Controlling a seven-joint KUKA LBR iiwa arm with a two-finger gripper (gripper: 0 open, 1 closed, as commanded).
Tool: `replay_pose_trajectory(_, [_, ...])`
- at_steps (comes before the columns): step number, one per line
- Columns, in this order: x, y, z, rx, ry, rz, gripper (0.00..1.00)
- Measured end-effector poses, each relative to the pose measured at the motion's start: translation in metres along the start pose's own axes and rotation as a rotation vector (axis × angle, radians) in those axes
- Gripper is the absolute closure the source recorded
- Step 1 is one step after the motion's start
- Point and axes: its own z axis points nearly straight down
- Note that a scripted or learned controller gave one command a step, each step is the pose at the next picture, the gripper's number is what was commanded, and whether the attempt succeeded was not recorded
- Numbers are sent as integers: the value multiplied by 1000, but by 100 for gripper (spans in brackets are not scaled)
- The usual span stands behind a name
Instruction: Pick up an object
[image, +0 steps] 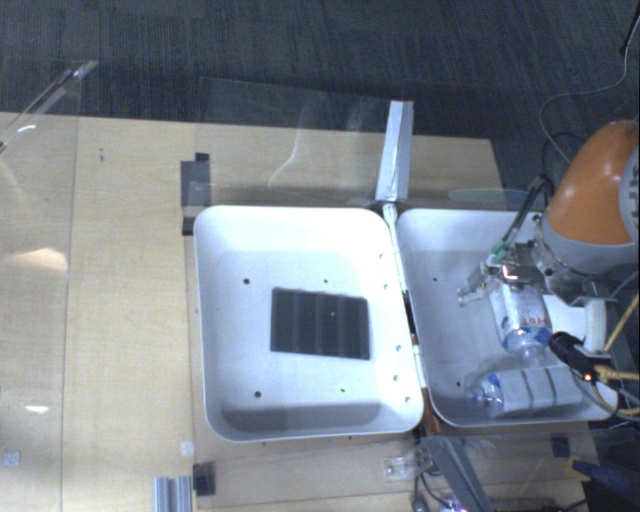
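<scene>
Two clear bottles (520, 375) lie in the right bin (440, 300) beneath the hand (500, 275), whose grip I cannot tell.

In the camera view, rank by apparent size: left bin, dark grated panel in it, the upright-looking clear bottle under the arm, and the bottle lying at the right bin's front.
1. Left bin
2. Dark grated panel
3-4. The bottle under the arm and the lying bottle look alike; the arm hides part of one, so unranked.

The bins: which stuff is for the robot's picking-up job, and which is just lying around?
For the job: gripper; clear plastic bottle under it; second bottle lying near the right bin's front.

Just there: dark ridged pad in the left bin; cables.
</scene>
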Motion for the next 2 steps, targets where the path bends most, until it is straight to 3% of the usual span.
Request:
replay_pose_trajectory(1, [-60,20,52,-1,-1,-144,0])
replay_pose_trajectory(2, [-91,34,95,-8,-3,-121,0])
